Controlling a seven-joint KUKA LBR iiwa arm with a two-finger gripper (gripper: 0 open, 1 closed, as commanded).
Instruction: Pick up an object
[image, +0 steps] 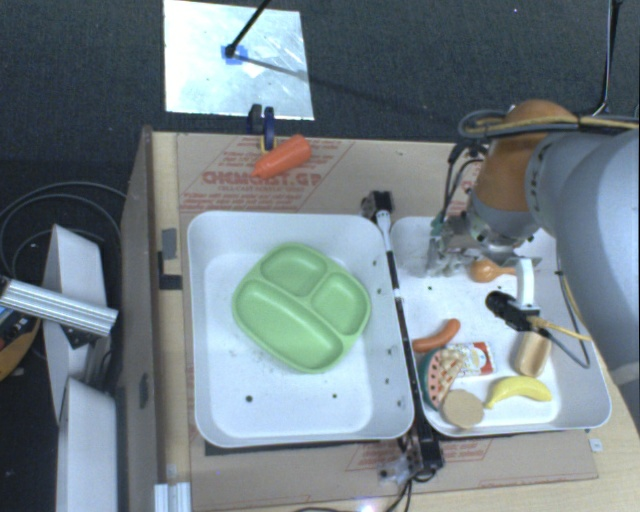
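My gripper (446, 258) is low over the far left corner of the right bin (598, 410), hanging from the grey arm with the orange band. Just to its right lies a small orange rounded thing (486, 269), close to the gripper but not seen held. Nearer the front of this bin lie a red sausage (437, 335), a pizza slice (438, 374), a printed packet (472, 357), a round tan biscuit (463, 409), a yellow banana (518, 391) and a tan bread roll (531, 353).
The left bin (215, 420) holds a green divided plate (301, 305). A toy carrot (282, 157) and a blue clamp (262, 122) lie on the cardboard behind the bins. The divider between the bins runs just left of the gripper.
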